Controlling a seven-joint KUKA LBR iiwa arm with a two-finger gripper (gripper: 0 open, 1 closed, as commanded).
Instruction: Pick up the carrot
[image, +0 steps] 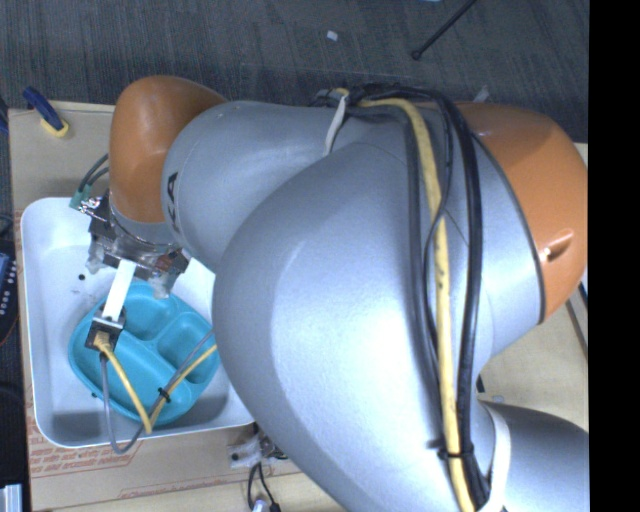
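Left white bin (40, 300) holds a blue divided tray (150, 360), tilted against its right side. Gripper (135, 262) sits above the tray's upper edge; its state can't be made out.

You have the arm (380, 300) reaching in from the right, covering most of the bench (70, 480) and hanging over the left bin (40, 300). A divided tray (165, 350) lies in that bin, beneath the wrist. A clamp (45, 112) sits behind the bin.
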